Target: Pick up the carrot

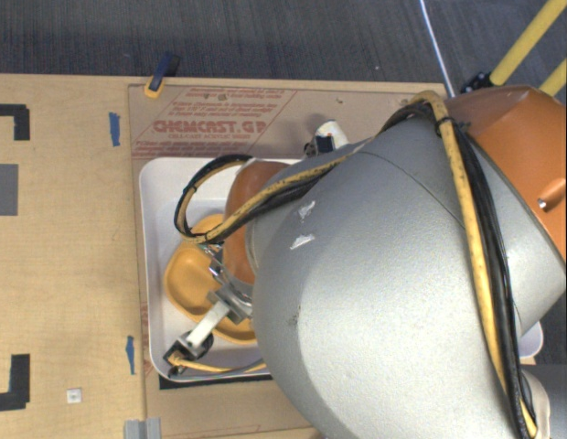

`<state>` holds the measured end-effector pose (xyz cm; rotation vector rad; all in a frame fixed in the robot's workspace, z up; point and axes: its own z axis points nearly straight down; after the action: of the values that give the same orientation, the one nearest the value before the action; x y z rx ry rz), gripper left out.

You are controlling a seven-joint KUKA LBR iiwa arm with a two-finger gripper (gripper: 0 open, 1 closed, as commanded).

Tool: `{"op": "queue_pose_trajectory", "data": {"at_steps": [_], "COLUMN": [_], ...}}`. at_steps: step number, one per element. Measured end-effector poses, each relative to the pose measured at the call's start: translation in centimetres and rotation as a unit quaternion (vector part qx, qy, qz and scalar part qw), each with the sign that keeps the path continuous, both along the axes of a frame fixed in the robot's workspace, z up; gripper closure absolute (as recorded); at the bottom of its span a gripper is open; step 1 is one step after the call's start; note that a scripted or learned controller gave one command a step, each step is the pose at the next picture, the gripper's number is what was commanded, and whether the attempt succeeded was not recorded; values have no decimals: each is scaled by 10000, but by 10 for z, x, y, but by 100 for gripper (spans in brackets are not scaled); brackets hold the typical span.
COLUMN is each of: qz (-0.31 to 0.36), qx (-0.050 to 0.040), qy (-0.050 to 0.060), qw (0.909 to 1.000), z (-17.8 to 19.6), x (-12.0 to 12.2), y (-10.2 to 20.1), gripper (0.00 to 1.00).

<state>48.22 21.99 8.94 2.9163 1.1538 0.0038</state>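
The grey arm (384,291) hangs low over the white bin (155,245), its gripper (221,291) by a yellow-orange lump (190,282) at 9 o'clock; I cannot tell its grip, so the pick looks unfinished.

Bin (154,245) sits on a board (210,117) on the bench (64,245). Arm (384,291) overhangs the bin's middle and right. In the bin's left part: one rounded item (185,282), another (240,188) behind it, both partly under the arm.
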Motion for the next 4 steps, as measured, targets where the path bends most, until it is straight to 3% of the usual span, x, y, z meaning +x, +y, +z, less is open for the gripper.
{"op": "queue_pose_trajectory", "data": {"at_steps": [1,2,3,4], "qz": [-409,-2117,-2597,-2692], "qx": [20,58,91,-81], "qy": [98,127,-82,508], "qw": [9991,9772,9656,9617], "z": [17,16,14,3], "x": [34,79,54,141], "y": [5,4,5,6], "gripper": [0,0,0,0]}}
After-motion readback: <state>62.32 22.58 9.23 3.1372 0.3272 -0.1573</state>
